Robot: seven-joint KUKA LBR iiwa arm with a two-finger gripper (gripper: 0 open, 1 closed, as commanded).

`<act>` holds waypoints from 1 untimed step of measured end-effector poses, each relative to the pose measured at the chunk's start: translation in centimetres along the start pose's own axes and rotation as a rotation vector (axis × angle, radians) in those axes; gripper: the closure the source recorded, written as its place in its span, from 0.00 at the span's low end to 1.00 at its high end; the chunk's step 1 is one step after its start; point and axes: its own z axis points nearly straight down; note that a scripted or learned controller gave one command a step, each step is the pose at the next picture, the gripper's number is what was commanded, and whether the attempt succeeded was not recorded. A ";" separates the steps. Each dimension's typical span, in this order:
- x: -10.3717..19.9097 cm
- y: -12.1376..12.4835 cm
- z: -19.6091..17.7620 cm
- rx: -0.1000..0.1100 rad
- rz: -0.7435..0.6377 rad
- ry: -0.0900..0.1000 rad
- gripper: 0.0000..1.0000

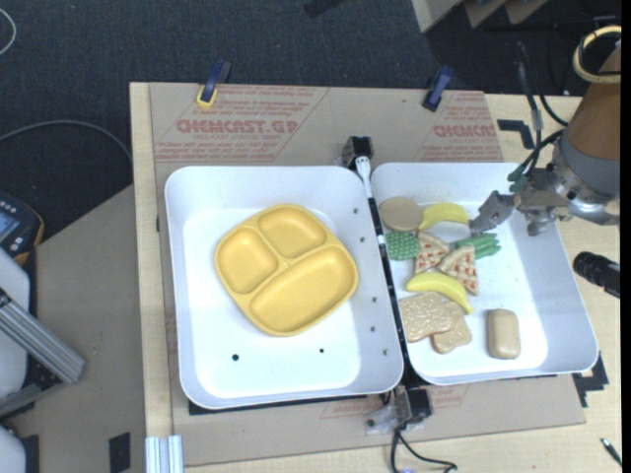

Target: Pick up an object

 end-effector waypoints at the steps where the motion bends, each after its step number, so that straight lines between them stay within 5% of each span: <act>1: 4.1 -3.3 -22.2 -0.019 -0.003 -0.003 0.00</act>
